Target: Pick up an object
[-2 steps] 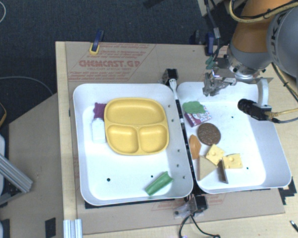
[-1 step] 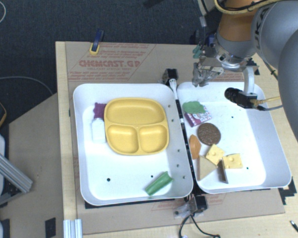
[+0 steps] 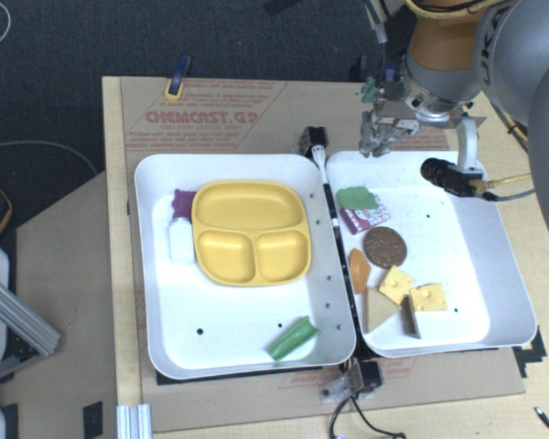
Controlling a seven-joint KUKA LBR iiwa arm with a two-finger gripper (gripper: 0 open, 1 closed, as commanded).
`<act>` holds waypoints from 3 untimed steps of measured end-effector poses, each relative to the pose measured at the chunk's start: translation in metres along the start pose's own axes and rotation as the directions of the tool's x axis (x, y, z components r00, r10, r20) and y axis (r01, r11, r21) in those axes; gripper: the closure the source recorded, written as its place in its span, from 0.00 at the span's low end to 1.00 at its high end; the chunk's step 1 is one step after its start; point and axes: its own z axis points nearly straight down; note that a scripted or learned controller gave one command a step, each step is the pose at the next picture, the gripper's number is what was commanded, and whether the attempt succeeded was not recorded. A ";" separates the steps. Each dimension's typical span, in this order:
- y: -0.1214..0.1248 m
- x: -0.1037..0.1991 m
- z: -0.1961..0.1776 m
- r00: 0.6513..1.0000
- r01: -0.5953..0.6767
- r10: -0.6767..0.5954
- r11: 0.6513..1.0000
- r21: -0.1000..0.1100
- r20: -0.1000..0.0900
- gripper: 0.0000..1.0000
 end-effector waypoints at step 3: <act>-0.001 -0.002 0.001 1.000 0.000 0.000 1.000 0.002 0.000 1.00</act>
